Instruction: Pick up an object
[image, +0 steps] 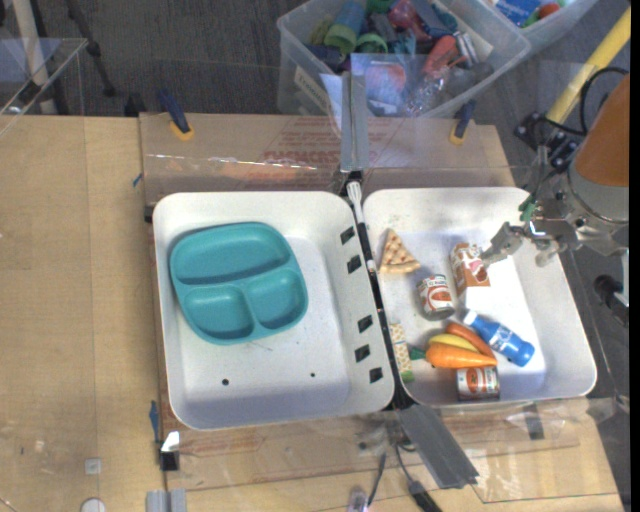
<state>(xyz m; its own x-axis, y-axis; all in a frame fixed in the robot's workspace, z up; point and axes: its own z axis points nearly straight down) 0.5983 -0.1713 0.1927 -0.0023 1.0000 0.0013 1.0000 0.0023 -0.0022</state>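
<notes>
The pick was barely begun: the jaws of the gripper (492, 250) hung low in the right bin (575, 345), apparently apart and empty, just beside a small can (468, 265) lying loose among the other items

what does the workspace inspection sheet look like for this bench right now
surface: wooden bench bearing a left bin and a right bin.
job's things: in the right bin, a waffle slice, can by gripper, middle can, blue bottle, carrot, front can.
clutter: teal divided plate in the left bin.
grippers: gripper low over the right bin, right beside the can by gripper; a hold cannot be told.
cables: dark cables near the arm, more at the bench front.
surroundings: clear tub of toys behind the bins.
</notes>
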